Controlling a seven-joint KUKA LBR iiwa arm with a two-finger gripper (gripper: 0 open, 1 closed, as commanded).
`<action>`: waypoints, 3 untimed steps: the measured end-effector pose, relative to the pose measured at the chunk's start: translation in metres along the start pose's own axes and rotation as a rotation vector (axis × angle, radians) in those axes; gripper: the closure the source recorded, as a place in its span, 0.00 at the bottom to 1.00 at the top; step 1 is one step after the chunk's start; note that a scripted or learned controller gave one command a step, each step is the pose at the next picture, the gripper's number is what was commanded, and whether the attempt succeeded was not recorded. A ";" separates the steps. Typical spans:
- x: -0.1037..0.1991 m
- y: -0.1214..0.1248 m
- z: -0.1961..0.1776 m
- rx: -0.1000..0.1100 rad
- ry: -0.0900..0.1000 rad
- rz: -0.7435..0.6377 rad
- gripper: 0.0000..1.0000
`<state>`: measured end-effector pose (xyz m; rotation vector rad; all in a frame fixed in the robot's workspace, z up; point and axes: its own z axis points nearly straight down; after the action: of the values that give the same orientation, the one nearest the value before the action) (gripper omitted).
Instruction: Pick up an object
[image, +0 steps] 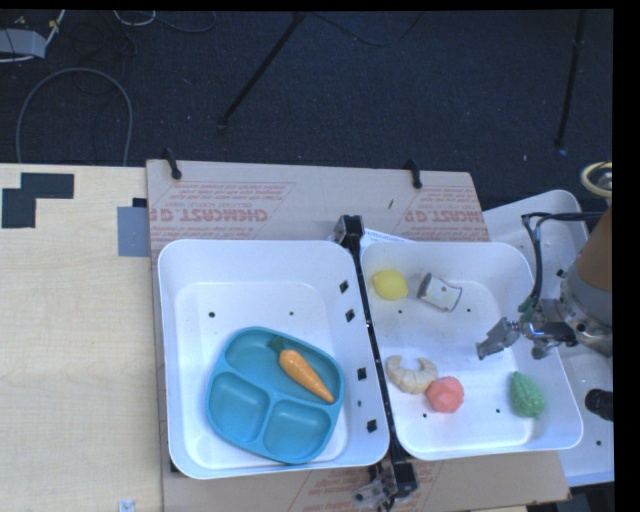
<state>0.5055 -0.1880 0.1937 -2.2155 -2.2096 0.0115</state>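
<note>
Here, hand over right bin, fingers' state not discernible, green toy just below it, red ball, shrimp, lemon, can nearby, carrot on blue tray, left bin.

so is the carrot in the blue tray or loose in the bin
In the tray. The carrot lies on the blue tray in the left bin, slanting across the tray's upper compartment.

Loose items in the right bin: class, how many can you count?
5: lemon and small can at the back, shrimp and red ball in front, green piece at the right.
</note>
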 end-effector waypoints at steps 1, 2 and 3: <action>0.000 0.003 -0.005 -0.011 -0.002 -0.002 0.00; 0.002 -0.008 0.050 -0.005 0.000 -0.002 0.00; 0.004 -0.009 0.103 -0.006 0.000 -0.002 0.00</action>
<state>0.4954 -0.1840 0.0904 -2.2163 -2.2155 0.0047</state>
